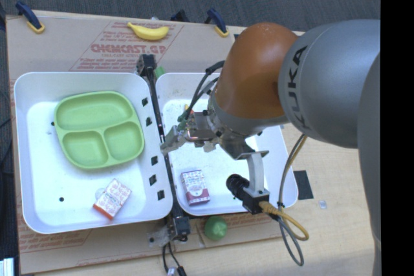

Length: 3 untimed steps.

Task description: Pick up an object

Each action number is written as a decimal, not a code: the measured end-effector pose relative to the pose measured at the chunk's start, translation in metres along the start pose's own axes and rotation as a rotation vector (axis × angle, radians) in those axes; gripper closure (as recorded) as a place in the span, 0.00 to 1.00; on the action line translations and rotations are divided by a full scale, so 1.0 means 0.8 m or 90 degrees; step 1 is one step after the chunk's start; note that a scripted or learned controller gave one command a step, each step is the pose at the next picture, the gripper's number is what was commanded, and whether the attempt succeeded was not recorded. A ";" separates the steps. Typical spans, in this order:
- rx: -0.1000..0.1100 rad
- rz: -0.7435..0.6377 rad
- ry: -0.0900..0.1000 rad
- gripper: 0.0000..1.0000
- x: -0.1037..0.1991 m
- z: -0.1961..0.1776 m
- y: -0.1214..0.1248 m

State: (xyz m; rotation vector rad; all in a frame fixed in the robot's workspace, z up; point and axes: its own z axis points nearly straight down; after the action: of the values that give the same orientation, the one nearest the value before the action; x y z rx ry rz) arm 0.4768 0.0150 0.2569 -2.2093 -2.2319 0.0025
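the jaws hang over the right bin (288, 168), whether wide or narrow i cannot tell. a small red-and-white box (194, 187) lies near that bin's front edge, apart from them.

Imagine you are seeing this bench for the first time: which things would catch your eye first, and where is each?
The big grey arm with its orange band dominates, hanging over the right bin. Next comes the green divided plate in the left bin, with a small red-and-white box below it. A yellow banana lies on the cardboard behind the bins.
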 end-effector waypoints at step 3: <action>0.001 0.001 0.000 0.00 -0.003 0.082 0.028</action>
State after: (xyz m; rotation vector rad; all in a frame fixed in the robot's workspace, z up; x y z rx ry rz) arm 0.4988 0.0128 0.1914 -2.2094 -2.2291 0.0045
